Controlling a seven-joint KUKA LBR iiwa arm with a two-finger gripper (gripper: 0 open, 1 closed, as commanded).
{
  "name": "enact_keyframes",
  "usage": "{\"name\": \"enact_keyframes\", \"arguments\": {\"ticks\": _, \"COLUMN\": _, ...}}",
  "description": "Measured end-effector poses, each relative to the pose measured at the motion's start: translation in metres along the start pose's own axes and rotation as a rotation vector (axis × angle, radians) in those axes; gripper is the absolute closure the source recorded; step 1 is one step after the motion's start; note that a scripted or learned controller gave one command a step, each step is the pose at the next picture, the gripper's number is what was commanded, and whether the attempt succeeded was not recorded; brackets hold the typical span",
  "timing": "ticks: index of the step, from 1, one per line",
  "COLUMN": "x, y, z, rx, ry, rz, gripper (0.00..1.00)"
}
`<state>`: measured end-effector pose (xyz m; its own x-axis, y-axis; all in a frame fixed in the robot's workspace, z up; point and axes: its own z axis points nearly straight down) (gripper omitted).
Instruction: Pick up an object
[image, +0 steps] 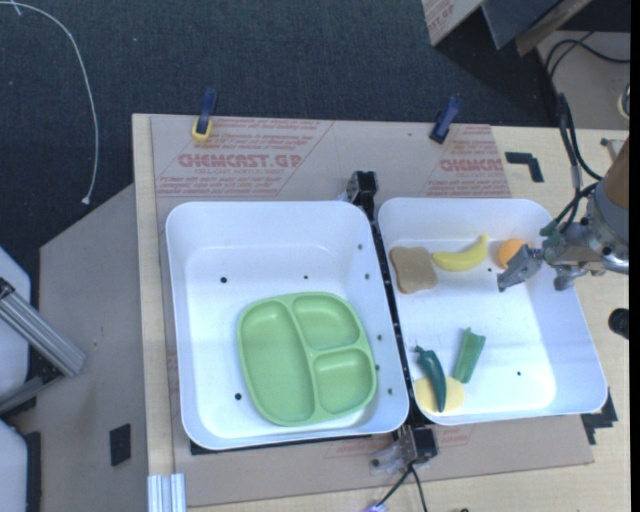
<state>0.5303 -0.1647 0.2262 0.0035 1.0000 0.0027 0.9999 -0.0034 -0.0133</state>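
2 white bins (190, 300). 1 green divided plate (305, 355) in left bin. Right bin: 1 banana (462, 257), 1 orange (511, 249), 1 bread slice (412, 268), 2 green vegetables (468, 356), 1 yellow piece (447, 398). 2 clamps (204, 115) far edge.

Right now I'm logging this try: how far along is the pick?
Nothing looks picked yet. The hand hangs over the right bin near the orange item; banana, bread and green pieces lie untouched. Grasping and lifting remain.
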Motion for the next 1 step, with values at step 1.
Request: {"name": "enact_keyframes", "arguments": {"ticks": 1, "x": 0.0005, "y": 0.0027, "z": -0.007, "rx": -0.013, "ry": -0.003, "rz": -0.004, "gripper": 0.0}}
